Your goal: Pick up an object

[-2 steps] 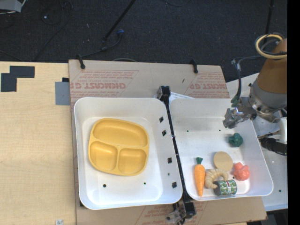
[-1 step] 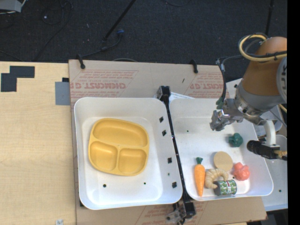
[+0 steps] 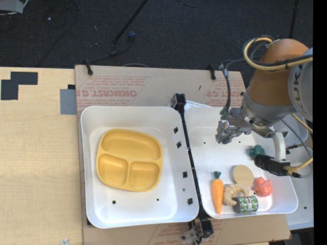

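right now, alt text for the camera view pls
A grey and orange robot arm holds its gripper over the right white bin, above a toy carrot, a small can and other play food. The left white bin holds a yellow divided plate.

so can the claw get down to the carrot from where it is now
Probably yes. The claw sits over the right bin, and the carrot lies along that bin's near left side with open floor beside it, only the shrimp-like toy touching its right.
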